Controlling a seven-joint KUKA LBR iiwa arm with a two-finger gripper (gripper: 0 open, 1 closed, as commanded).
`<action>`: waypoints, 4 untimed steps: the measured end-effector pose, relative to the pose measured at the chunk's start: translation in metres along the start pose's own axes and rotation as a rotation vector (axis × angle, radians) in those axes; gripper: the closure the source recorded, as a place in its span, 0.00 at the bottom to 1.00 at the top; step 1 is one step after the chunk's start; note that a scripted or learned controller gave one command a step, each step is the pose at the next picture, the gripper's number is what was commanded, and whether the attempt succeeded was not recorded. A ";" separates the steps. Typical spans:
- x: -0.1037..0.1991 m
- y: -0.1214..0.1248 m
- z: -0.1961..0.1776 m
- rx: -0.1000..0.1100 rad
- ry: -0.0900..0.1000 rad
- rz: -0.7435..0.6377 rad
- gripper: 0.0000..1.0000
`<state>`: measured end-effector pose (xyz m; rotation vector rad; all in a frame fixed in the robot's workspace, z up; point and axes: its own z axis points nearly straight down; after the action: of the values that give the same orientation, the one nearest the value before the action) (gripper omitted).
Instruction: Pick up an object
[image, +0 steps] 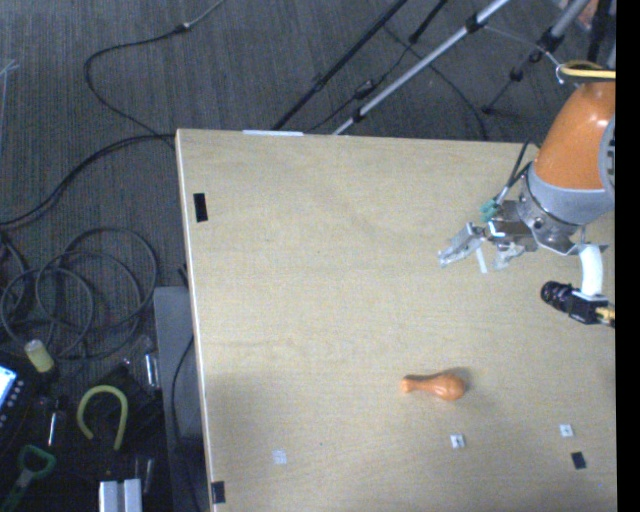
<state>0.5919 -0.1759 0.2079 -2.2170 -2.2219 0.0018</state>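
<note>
The arm (580, 150) is cut off by the right edge.

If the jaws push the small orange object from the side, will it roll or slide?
The orange object has a rounded bulb and a thin neck, like a small gourd or pear, so it would probably roll, curving rather than going straight. It lies on its side on the smooth, bare tabletop, with nothing nearby to stop it. Being small, it likely is light.

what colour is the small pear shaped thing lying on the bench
Orange; the pear-shaped object shows best in the camera view.
</note>
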 end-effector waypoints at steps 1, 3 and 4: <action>-0.034 0.060 0.111 0.000 -0.005 -0.173 0.00; -0.027 0.077 0.123 -0.003 -0.004 -0.614 0.00; -0.027 0.077 0.123 -0.003 -0.004 -0.614 0.00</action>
<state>0.6690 -0.2026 0.0850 -1.4446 -2.7922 0.0016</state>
